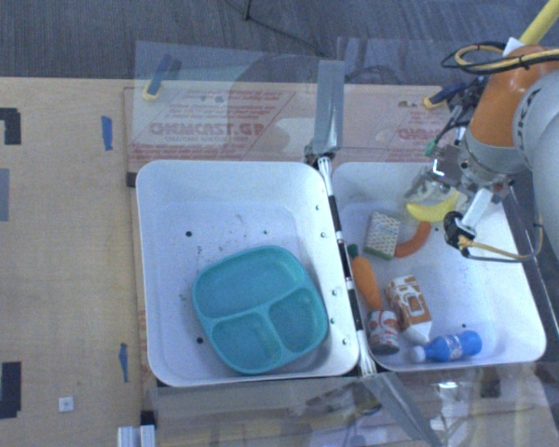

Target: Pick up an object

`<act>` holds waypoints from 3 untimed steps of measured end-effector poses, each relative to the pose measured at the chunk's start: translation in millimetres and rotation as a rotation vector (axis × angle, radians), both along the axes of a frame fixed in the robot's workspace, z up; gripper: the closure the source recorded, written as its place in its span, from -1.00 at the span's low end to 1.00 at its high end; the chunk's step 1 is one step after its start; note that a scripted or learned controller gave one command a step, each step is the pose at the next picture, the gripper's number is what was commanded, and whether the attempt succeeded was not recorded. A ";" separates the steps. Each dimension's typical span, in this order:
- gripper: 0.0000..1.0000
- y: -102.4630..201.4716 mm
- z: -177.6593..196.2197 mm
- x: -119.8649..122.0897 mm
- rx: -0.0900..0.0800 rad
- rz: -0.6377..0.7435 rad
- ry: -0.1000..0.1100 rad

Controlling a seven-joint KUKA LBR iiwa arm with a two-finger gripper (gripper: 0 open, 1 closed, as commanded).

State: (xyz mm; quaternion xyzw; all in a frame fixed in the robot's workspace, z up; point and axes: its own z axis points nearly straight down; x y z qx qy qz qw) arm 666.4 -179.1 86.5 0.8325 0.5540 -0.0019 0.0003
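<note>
Overhead, gripper (435,192) low in the right bin (503,305) by a banana (429,211), grip unclear.

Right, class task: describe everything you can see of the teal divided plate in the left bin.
The teal plate looks like smooth plastic, with rounded corners and a raised rim. Ridges split it into three compartments: one large across the upper part, two smaller ones below. It lies right side up, turned at an angle, on the floor of the left bin, toward the near right corner. Nothing lies in it, and the arm is not near it.
</note>
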 end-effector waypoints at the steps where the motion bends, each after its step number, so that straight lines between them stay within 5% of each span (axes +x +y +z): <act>1: -1.00 14.5 1.3 -56.9 0.003 -0.075 -0.007; 2: 1.00 10.9 12.4 -56.2 0.003 -0.082 -0.012; 3: 1.00 -8.0 115.3 -9.2 0.001 0.061 -0.004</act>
